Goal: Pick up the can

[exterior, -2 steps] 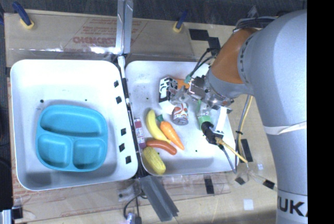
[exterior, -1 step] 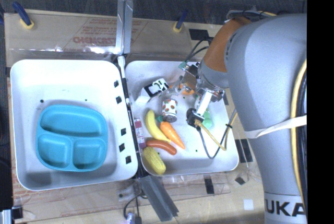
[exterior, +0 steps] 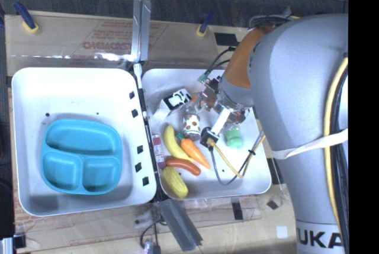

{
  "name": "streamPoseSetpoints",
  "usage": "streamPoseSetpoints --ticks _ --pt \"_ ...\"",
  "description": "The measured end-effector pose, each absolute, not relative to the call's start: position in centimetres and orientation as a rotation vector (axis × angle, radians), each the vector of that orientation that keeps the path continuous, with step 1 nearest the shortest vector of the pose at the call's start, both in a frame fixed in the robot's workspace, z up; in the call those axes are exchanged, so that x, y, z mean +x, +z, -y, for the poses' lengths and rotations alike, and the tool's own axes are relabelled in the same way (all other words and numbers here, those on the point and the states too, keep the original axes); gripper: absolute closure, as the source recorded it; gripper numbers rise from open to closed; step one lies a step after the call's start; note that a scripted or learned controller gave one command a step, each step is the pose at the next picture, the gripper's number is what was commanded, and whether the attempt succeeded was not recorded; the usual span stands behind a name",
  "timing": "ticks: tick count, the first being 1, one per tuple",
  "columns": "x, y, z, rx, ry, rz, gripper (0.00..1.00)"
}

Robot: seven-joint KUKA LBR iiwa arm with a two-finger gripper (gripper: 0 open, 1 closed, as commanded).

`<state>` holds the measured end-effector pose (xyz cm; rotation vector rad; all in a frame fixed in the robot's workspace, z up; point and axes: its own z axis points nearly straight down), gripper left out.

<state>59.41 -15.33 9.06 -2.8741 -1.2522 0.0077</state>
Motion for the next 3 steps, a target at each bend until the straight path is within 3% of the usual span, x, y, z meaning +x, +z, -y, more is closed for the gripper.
streamPoseSetpoints --ticks 1,2,3 --pt "52.59 9.07 13.68 -2.896 0.007 1.207 0.0" --pt "52.53 9.96 13.68 -2.892 0.011 1.208 1.0" --pt "52.53 9.97 13.67 -2.892 0.011 1.209 0.0"
